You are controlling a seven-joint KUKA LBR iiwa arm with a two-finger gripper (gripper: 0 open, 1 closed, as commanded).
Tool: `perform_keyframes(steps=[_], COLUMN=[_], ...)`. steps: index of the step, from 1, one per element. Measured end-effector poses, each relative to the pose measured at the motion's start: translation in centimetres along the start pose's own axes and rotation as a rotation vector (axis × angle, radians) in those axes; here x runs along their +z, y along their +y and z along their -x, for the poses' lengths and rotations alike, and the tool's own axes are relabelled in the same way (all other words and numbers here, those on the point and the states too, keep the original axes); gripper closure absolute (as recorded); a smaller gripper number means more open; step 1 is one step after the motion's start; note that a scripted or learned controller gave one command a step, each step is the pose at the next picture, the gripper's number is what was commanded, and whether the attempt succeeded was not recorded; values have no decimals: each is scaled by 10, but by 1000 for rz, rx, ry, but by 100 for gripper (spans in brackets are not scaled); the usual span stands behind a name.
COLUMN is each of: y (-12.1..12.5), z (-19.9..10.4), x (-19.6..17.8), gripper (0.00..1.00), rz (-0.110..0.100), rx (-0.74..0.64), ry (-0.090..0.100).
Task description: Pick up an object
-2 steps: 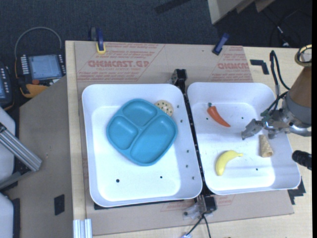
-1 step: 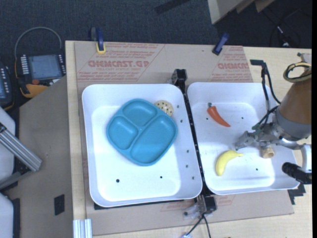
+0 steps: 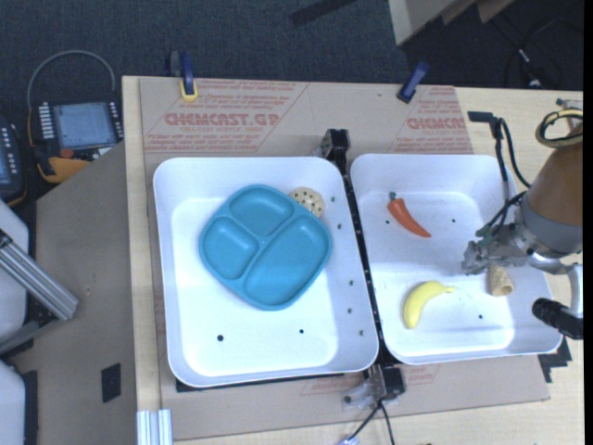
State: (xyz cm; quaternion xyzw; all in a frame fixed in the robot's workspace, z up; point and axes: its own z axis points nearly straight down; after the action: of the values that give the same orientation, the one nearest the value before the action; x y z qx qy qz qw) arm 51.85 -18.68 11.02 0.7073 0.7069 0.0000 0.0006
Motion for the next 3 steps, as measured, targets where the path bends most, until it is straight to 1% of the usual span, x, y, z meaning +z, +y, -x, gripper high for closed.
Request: perform_keyframes(steps=[1, 2, 3], y=[1, 3, 13], z=[10, 11, -36], x=[-58, -112, -122], gripper=[100, 100, 100], rz=[7, 7, 4], rx=[0, -2, -6], ry=[-3, -3, 1])
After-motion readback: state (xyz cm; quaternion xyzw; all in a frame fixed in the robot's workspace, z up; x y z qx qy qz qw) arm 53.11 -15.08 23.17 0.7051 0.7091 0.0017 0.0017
